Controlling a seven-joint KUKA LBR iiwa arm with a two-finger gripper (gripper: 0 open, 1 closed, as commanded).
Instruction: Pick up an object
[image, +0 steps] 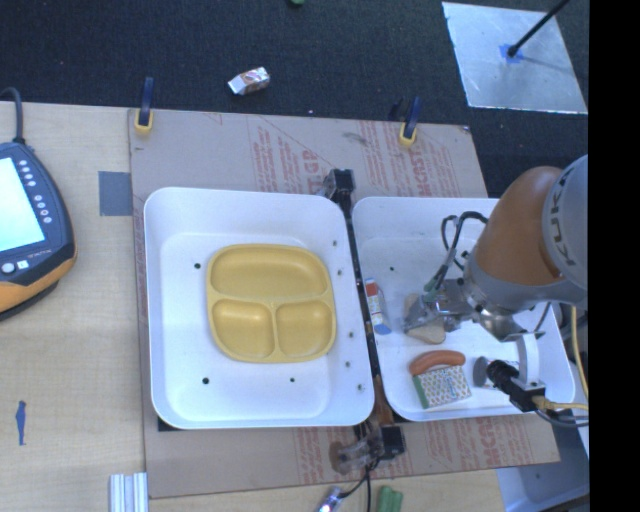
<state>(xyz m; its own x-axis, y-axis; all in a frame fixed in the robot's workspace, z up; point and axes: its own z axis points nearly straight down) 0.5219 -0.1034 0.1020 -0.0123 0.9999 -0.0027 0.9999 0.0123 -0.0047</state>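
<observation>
Two white bins (160, 300) face you; at right, the end effector (428, 318) hovers over a tan object (432, 333), grip state unreadable.

Gripper (425, 318) fingertips too small and dark to tell apart; beige object (430, 333) just below them partly covered by wrist. Arm (530, 240) cut off at right edge. Small tube (375, 303) left of fingers, label unreadable.
</observation>
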